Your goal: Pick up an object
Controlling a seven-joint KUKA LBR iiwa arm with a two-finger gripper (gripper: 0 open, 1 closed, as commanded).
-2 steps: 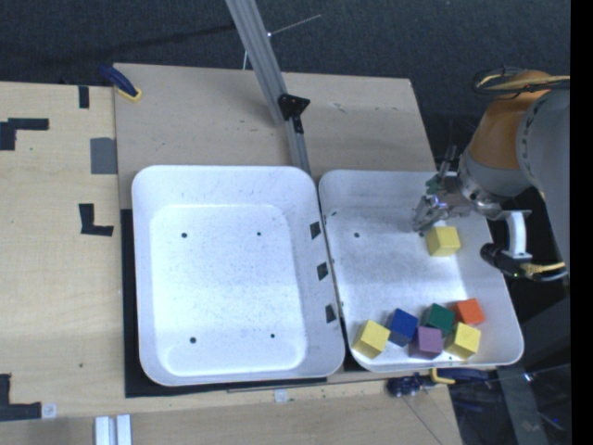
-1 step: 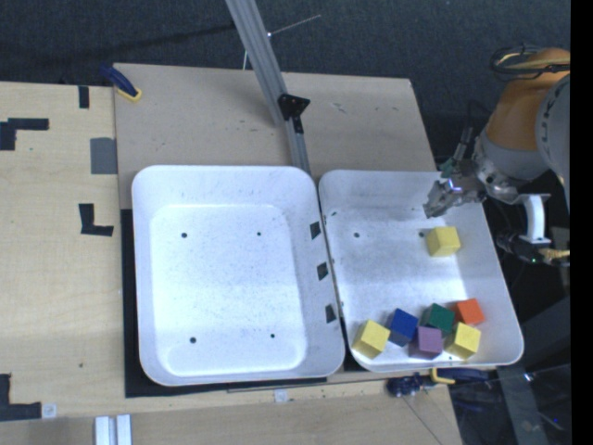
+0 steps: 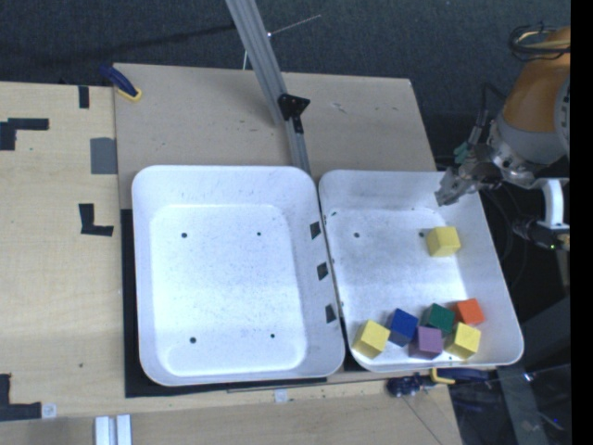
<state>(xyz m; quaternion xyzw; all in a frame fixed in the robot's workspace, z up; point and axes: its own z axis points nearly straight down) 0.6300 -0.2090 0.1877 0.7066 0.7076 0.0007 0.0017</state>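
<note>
The right bin (image 3: 371, 202) holds several small blocks. A yellow block (image 3: 444, 240) lies alone near its far right side. At the near edge a cluster sits together: a yellow block (image 3: 372, 337), a blue block (image 3: 403, 325), a green block (image 3: 438, 319), a purple block (image 3: 429, 340), an orange block (image 3: 470, 311) and another yellow block (image 3: 465, 340). My gripper (image 3: 451, 186) hangs over the bin's far right corner, above and behind the lone yellow block. Nothing shows between its fingers.
The left bin (image 3: 222, 267) stands beside the right one. A slanted metal pole (image 3: 262, 49) with a black clamp (image 3: 293, 107) crosses the bench behind the bins. The arm's orange band (image 3: 536, 91) sits at the right edge.
</note>
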